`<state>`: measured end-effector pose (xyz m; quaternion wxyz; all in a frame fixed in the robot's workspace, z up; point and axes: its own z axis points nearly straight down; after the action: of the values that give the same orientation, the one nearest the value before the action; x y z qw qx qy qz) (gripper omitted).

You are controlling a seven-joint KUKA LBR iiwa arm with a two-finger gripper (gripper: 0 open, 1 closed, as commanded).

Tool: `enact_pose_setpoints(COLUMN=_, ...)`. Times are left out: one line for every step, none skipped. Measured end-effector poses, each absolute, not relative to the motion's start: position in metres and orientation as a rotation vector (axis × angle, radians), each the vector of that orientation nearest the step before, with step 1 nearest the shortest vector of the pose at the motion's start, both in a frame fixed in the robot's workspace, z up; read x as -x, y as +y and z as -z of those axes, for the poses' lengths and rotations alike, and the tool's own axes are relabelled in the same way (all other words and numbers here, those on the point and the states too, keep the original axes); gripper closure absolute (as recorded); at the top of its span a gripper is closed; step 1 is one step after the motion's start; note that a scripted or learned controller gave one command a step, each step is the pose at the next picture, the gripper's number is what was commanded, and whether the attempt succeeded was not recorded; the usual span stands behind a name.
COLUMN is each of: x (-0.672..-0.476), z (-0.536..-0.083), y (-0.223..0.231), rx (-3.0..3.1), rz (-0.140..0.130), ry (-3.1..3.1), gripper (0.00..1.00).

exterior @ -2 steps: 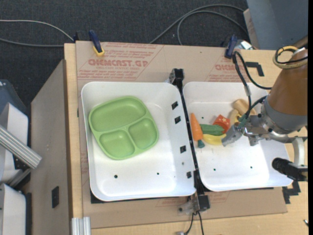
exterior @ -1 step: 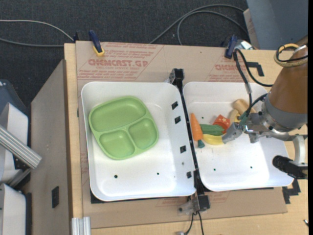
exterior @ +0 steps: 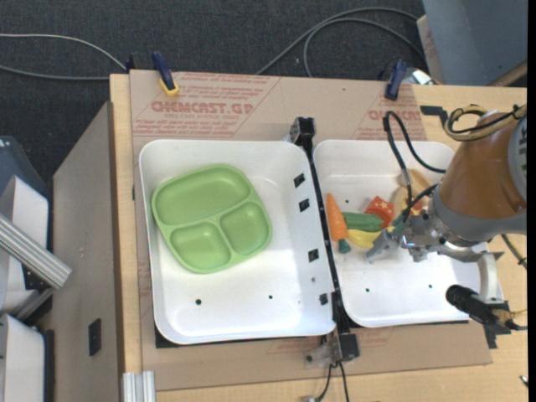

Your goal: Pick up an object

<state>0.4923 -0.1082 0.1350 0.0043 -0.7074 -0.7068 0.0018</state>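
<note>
The arm [exterior: 481, 187] enters from the right of the camera view and is positioned over the right bin [exterior: 394, 304]. Its orange band sits above the grey wrist. The gripper [exterior: 387, 243] is lowered toward the bin floor, just right of a cluster of small toy food items. Whether its fingers are spread or closed cannot be told from this view, and no item is visibly between them.

The cluster lies against the left part of the right bin, near the black divider [exterior: 322, 224] that separates the two bins. It comprises:
- an orange carrot-shaped piece [exterior: 336, 216], nearest the divider;
- a green piece [exterior: 362, 221], just right of the carrot;
- a yellow piece [exterior: 360, 238], below the green one and touching it;
- a red piece [exterior: 380, 208], above and right of the green one.

The gripper tip is just beside the yellow piece; contact cannot be confirmed.

Left of the divider, the left bin [exterior: 226, 308] bears a green three-compartment plate [exterior: 211, 217], lying flat in the bin's upper left portion.
</note>
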Motion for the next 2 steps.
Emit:
enact_pose_setpoints(x=-0.491, z=-0.082, y=-0.107, rx=2.217, rz=-0.004, ry=-2.216, gripper=0.0)
enact_pose_setpoints(x=-0.493, z=-0.096, y=-0.108, rx=2.222, rz=0.002, ry=-2.219, gripper=1.0)
